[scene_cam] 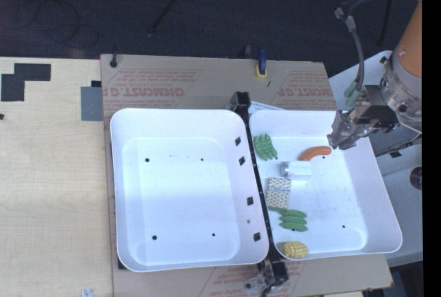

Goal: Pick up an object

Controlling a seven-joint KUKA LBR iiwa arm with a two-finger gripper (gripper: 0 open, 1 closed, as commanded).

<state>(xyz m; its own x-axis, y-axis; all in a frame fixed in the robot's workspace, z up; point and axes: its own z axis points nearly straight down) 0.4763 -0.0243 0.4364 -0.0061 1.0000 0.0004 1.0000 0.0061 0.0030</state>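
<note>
Fingers (342, 139) hanging over the right bin (358, 240), near its far right side; too dark and bunched to tell whether apart or together, nothing visibly between them. Just to their left and a touch lower, a carrot (315, 153): small, orange, slightly curved, lying flat on the bin floor, long axis roughly left to right with the right end tipped up toward the tips. Near end almost under the tips, though touching or apart cannot be told. Likely the target, being nearest; a short move left and down, with the closing line set across that axis, probably enough. Further out, just left of the carrot, a white block (296, 169). Below that, a speckled packet (278, 192) by the divider. Nearer the front, a green pod (292, 219), and at the front edge a corn cob (295, 249). Toward the back by the divider, another green pod (264, 147). All well apart from one another, so little crowding around the carrot apart from the white block. Left bin (131, 151) beside, sharing the divider. Both bins on a brown board on the pale worktop (48, 178). Grasp apparently not yet made.
</note>
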